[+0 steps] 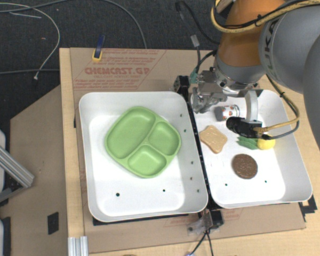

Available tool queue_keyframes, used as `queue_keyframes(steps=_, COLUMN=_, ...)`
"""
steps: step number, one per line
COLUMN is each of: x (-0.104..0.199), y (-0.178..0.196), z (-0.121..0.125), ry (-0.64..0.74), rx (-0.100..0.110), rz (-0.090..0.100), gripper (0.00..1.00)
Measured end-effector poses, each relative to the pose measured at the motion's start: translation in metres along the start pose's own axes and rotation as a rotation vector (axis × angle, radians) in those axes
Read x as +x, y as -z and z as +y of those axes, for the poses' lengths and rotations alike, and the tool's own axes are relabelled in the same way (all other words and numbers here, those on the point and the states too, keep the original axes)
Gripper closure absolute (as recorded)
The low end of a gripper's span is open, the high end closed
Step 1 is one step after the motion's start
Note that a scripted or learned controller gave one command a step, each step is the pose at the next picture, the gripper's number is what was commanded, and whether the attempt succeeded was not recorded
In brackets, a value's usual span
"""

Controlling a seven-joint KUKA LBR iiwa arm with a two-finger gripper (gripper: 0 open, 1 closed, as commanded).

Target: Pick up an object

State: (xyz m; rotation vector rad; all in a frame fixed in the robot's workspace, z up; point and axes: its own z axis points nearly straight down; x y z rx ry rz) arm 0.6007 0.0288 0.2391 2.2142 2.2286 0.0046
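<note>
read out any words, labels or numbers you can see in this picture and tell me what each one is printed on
"CHEMCAST GP", in red, on the cardboard sheet behind the left bin; its last letters are faint.
Smaller red print above it: too blurred to read.
Dark letters, seemingly "KU", on the grey arm: cut off.
Label on the small can in the right bin: too small to read.

A light green plastic plate with three compartments lies tilted in the left shallow white bin. In the right shallow white bin sit a tan toast-shaped slice, a round brown cookie-like disc and a small yellow and green piece. The grey arm's two-finger gripper hangs over that bin's upper left corner, near a small white and red can-like item
</note>
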Motion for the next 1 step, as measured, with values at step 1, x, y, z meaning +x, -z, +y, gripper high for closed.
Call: queue_keyframes(steps=1, x=0.0445, y=-0.007, z=0.0083, ry=-0.001, rx=0.0, rz=0.0, gripper=1.0)
